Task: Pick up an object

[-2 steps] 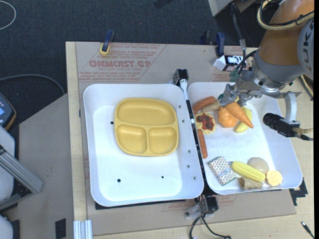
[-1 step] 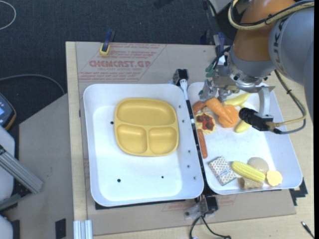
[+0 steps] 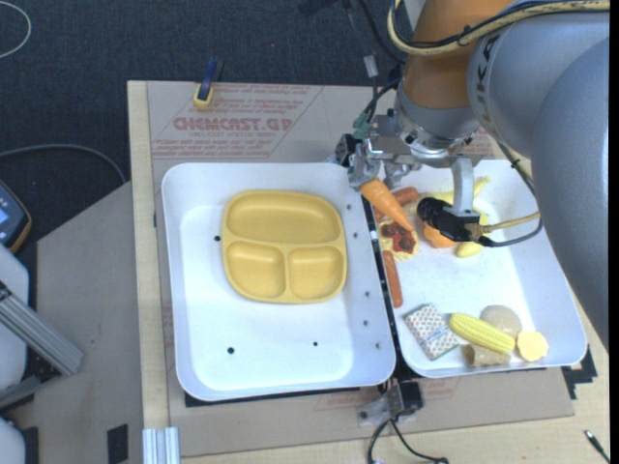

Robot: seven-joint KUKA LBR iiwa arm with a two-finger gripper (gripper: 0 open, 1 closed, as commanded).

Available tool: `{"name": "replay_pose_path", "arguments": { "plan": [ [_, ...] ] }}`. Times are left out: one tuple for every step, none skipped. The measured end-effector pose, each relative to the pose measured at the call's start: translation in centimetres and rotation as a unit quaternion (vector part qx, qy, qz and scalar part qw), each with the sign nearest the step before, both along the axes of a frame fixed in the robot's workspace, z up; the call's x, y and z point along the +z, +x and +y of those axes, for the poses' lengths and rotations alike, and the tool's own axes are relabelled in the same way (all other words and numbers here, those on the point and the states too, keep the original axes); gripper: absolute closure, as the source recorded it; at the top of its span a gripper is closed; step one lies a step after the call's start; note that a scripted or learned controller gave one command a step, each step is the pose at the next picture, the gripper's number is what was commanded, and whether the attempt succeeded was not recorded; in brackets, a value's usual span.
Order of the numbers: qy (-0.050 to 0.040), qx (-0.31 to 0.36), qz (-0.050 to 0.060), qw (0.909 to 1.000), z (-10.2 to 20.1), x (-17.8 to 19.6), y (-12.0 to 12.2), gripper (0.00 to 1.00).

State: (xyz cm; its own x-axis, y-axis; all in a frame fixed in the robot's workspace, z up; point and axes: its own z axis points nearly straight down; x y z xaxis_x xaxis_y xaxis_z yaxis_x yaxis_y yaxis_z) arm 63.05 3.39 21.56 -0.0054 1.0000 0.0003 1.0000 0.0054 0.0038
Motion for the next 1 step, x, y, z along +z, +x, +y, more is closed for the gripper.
{"name": "replay_pose_path", "arguments": {
  "plan": [
    [0.0008, 0.000, 0.000, 1.0000, 4.81, -0.21, 2.93, 1.00]
  ]
}}
